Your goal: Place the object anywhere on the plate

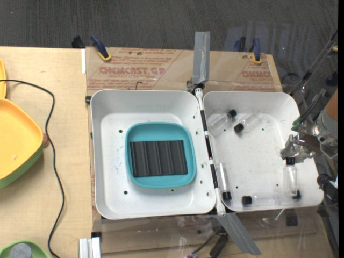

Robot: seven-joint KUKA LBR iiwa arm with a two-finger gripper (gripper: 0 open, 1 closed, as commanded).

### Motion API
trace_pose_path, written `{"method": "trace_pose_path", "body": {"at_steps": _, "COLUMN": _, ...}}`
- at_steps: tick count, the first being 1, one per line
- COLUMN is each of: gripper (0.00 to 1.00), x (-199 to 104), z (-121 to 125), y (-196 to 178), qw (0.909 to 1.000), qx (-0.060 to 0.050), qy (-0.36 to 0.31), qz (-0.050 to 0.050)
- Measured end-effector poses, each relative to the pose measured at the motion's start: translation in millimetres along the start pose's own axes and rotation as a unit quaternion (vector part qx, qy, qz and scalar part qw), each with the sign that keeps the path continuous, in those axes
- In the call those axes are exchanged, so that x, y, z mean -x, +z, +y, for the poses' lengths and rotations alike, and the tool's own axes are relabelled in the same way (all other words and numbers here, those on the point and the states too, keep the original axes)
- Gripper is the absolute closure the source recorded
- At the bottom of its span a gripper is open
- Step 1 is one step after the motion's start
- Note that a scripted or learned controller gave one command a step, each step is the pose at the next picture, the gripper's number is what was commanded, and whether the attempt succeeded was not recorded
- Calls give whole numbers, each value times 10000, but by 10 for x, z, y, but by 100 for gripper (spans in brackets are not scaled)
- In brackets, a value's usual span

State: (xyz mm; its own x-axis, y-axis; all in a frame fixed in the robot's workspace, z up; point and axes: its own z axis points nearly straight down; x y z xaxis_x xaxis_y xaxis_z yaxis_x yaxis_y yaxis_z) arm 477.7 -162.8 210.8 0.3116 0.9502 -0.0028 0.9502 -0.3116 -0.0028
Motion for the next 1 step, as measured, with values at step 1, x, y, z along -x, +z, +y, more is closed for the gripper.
{"method": "trace_pose_path", "body": {"at_steps": 1, "gripper": 0, "x": 0, "z": 0, "y": -1, "qw": 10000, "qx": 1, "qy": 2, "qz": 1}}
